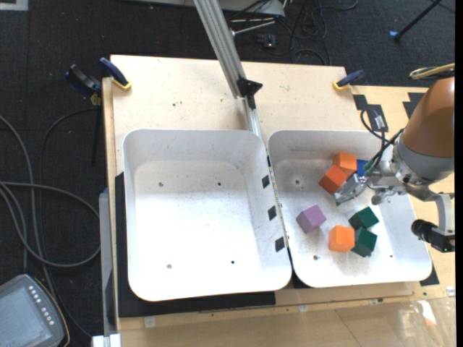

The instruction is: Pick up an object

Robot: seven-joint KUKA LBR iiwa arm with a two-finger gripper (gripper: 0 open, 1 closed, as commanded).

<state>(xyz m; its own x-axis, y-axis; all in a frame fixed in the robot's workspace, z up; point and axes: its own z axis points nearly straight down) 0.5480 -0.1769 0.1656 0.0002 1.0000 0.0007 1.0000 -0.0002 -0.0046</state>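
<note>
While the hand (352, 189) sits low against the orange block (334, 178), grip state I cannot tell, I judge the grasp unconfirmed, needing a lift to prove it.

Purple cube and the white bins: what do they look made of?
Small matte purple cube: probably painted wood or foam; flat colour, no glare. Shallow white bins: likely moulded plastic; rounded corners, dull speckled sheen.

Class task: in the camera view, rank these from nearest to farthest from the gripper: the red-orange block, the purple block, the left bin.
1. red-orange block, just left of the gripper.
2. purple block, lower left, mid right bin.
3. left bin, far left.
</note>
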